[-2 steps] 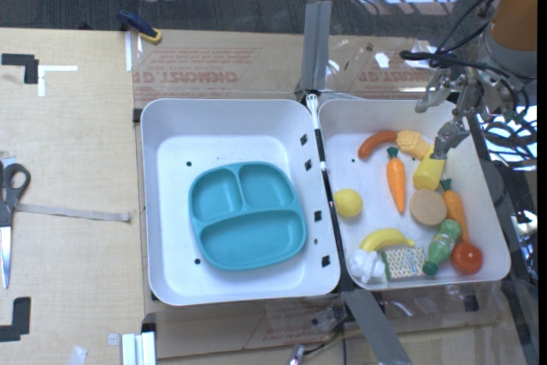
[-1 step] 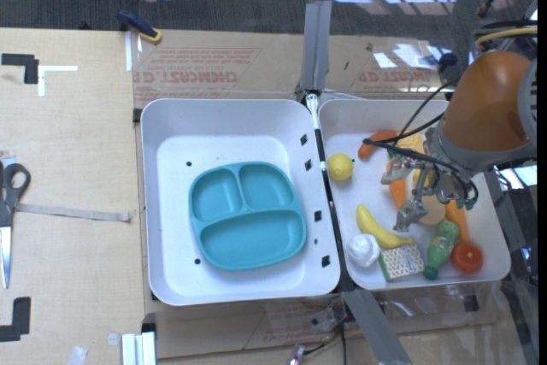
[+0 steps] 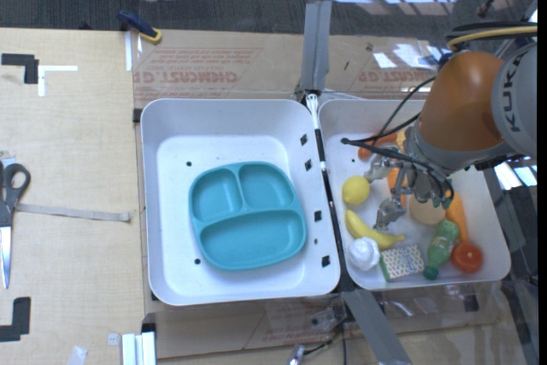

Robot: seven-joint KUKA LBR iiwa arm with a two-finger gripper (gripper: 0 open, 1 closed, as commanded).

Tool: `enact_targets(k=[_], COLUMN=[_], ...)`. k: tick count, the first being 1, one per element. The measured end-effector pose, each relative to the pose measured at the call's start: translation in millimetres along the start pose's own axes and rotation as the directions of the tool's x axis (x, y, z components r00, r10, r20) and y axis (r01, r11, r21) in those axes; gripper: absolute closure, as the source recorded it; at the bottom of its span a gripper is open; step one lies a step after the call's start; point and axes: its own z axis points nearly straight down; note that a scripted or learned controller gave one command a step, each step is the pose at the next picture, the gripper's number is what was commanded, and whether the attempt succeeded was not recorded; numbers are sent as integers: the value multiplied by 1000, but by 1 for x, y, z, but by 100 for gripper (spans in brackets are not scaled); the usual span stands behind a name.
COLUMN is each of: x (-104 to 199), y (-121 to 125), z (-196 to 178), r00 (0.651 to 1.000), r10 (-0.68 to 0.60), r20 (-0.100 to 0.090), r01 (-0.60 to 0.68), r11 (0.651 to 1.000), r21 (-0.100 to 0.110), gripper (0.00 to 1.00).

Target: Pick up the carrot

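Two white bins: the left bin (image 3: 162, 209) has one teal divided plate (image 3: 248, 215), the right bin (image 3: 500, 265) holds one lemon (image 3: 356, 190), banana (image 3: 369, 230), tomato (image 3: 467, 256), green bottle (image 3: 439, 245) and a carrot (image 3: 455, 214). The carrot sits right of centre, mostly hidden under the arm, so its direction's unclear. Can't tell the gripper (image 3: 400, 203) state.

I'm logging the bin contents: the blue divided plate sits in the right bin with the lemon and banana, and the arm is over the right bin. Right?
Not quite. The blue divided plate sits in the left bin, apart from the lemon and banana, as the camera view shows. The arm is over the right bin.
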Motion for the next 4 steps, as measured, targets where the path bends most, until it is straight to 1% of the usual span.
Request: enact_targets(k=[1, 2, 4], x=[-2, 44, 40], y=[1, 11, 11], z=[-10, -145, -163], r00=[1000, 999, 999], r10=[-4, 49, 43], r20=[5, 4, 12], r01=[4, -49, -43], r11=[1000, 999, 999], r21=[2, 1, 2], gripper=[100, 100, 100])
